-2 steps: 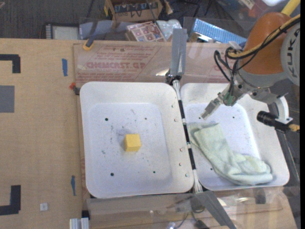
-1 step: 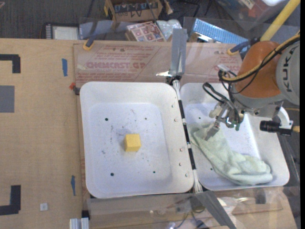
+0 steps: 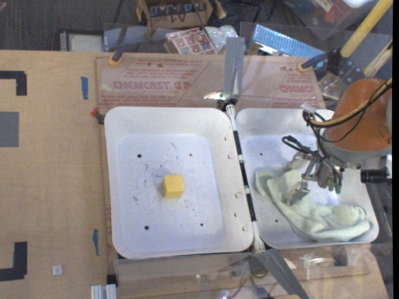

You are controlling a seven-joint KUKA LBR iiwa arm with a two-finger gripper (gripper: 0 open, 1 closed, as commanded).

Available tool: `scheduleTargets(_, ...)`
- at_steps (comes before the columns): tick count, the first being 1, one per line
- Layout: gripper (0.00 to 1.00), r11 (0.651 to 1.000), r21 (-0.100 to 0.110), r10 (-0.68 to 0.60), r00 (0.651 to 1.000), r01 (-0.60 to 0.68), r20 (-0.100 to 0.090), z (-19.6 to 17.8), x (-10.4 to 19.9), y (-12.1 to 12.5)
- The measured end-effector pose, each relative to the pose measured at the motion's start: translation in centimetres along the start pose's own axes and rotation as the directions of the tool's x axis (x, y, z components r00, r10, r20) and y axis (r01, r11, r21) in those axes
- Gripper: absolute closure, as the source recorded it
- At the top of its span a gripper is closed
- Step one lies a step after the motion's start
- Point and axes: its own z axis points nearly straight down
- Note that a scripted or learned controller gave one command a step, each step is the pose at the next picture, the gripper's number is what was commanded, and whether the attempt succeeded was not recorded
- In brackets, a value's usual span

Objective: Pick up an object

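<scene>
the pincer (image 3: 303,185) hangs low in the right bin (image 3: 262,126), right over the upper left part of a pale green cloth (image 3: 324,217), whose long axis runs from there down toward the bin's lower right corner; whether its tips are spread or pinching the fabric i cannot tell. the cloth looks soft, crumpled and bunched. a small yellow block (image 3: 174,186) sits well apart in the left bin (image 3: 124,126).

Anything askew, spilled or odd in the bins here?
Dark specks and scuffs mark the left bin floor around the yellow block. In the right bin, the pale cloth lies crumpled under the gripper. Nothing looks spilled or broken.
</scene>
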Motion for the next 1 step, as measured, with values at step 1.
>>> scheduleTargets(1, 1.0, 1.0, -0.002, 0.002, 1.0, -0.002, 0.007, -1.18, -0.18, 0.05)
